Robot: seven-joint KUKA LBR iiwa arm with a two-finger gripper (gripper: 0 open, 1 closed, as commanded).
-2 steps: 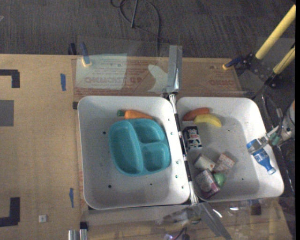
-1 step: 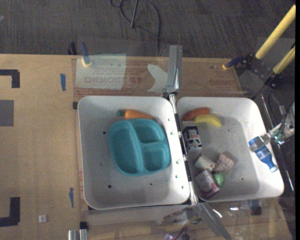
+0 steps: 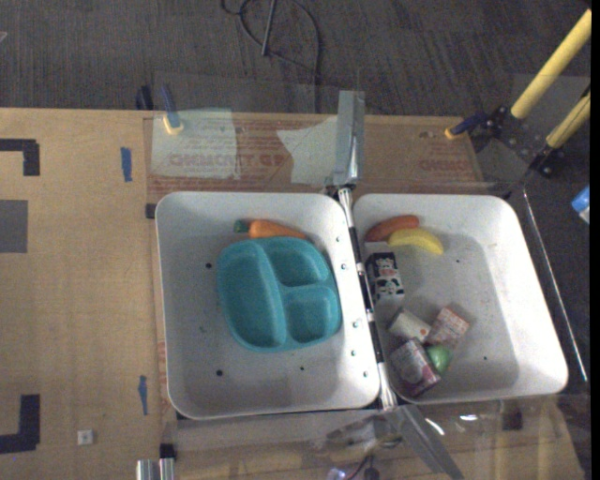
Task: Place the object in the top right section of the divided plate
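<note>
End effector grip state cannot be told. Teal divided plate (image 3: 279, 292) lies in the left bin (image 3: 187, 356), left of frame centre, with an orange carrot (image 3: 272, 228) just beside its upper rim. Small items lie in the right bin (image 3: 506, 281).

Setup sits on a light wooden bench (image 3: 75, 309) with black tape marks (image 3: 21, 157) near its left edge and a few little blue tape strips (image 3: 125, 164). Behind the bins there's a flat cardboard sheet (image 3: 234, 155) with clear plastic over part of it. Past the bench the floor (image 3: 141, 47) is dark grey carpet, with some dark cables (image 3: 267, 28) trailing across. Yellow poles (image 3: 553, 66) lean in at top right. Lighting is soft and even.
</note>
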